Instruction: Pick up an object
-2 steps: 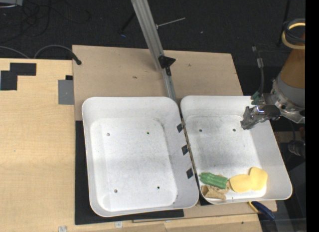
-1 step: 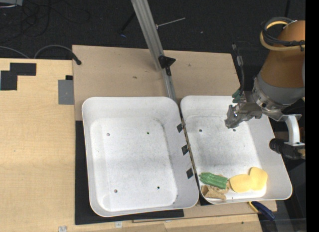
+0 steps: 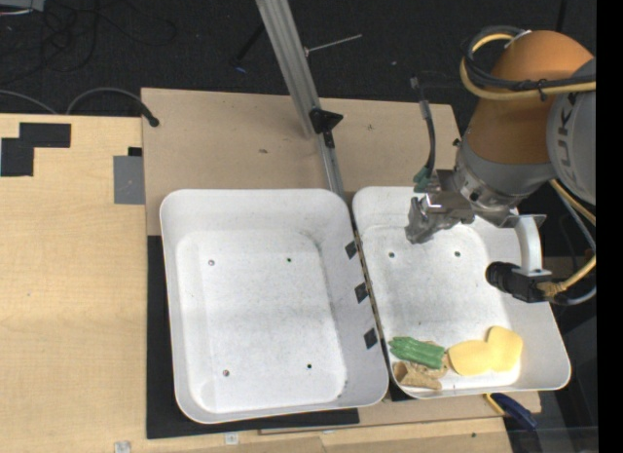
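The right bin point(image 3: 458, 276) holds its objects along the near edge: a green piece point(image 3: 419, 351), a tan crumbly piece point(image 3: 421, 375) just below it, and two yellow pieces point(image 3: 487, 354) lying together to the right. My gripper point(image 3: 424, 224) hangs over the far part of that bin, well away from those objects. Nothing shows between its fingers.
The left bin point(image 3: 258, 300) stands beside the right one, with black clips point(image 3: 360, 290) along the shared edge. A slanted metal rail point(image 3: 292, 56) rises behind the bins. A black cable fitting point(image 3: 514, 281) hangs off the arm over the right bin's right side.
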You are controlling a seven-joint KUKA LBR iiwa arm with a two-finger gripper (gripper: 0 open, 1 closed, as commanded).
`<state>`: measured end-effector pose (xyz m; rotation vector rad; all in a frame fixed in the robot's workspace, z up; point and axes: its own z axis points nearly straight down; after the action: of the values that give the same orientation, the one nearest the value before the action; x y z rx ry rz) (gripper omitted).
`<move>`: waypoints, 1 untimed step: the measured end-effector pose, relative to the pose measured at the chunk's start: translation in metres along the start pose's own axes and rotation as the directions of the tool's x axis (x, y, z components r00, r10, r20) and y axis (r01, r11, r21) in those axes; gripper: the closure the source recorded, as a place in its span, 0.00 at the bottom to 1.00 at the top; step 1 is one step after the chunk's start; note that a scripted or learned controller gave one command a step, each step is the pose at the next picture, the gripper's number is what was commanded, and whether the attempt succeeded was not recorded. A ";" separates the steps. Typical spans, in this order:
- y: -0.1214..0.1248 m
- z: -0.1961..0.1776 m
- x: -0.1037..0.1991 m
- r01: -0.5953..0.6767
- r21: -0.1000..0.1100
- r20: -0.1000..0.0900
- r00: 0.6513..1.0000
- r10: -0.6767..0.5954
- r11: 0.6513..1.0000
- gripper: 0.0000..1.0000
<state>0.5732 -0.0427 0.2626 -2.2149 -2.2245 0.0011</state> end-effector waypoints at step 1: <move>0.016 0.017 0.056 0.000 0.001 0.000 1.000 0.000 1.000 1.00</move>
<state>0.5888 0.0137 0.2460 -2.2142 -2.2235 0.0019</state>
